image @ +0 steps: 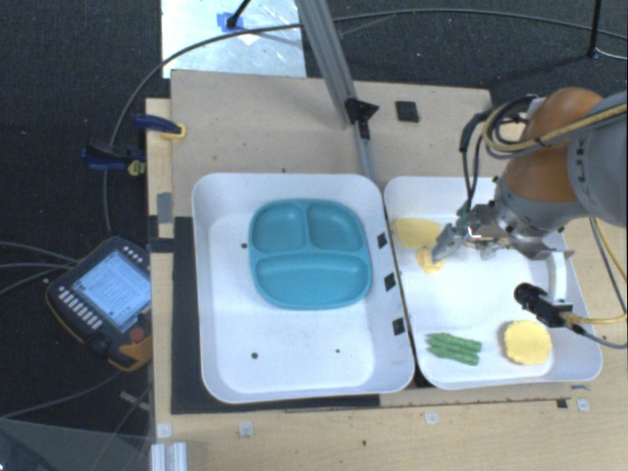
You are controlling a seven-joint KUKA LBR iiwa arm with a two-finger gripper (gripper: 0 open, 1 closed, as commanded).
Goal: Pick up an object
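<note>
In the right bin (491,346) lie a pale yellow flat piece (414,232) at the far left, a small yellow bit (429,260) just below it, a bunch of green beans (454,347) near the front, and a round yellow disc (527,342) at the front right. My gripper (446,245) reaches in from the right and hangs low over the bin's far left part. Its tips sit right beside the small yellow bit and the pale yellow piece. I see nothing lifted off the bin floor.
The left bin (294,351) holds a blue divided plate (310,253). A grey pole (329,47) slants down to the bins' far edge. A handheld control pendant (106,297) lies left of the bench. Cables loop around the arm (554,165).
</note>
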